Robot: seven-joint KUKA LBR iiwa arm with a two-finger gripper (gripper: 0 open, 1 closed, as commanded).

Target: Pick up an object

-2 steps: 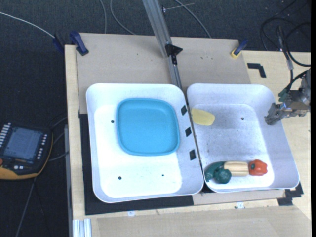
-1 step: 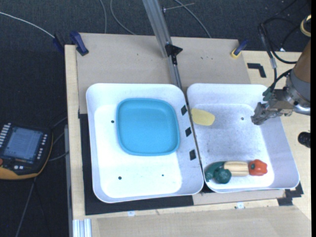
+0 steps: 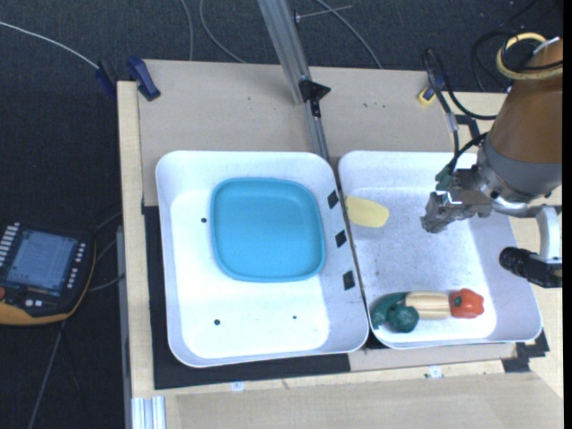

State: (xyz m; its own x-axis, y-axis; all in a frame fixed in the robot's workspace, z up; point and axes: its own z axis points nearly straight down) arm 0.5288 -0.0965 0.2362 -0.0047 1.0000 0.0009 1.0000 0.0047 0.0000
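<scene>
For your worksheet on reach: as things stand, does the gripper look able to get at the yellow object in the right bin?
Probably yes. The gripper is over the right bin, and the yellow object lies to its left on bare bin floor, apart from the other items, with nothing between them.

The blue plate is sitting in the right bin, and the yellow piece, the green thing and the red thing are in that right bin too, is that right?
Not quite. The camera view shows the blue plate in the left bin. The yellow piece, green thing and red thing are in the right bin, as you said.
</scene>
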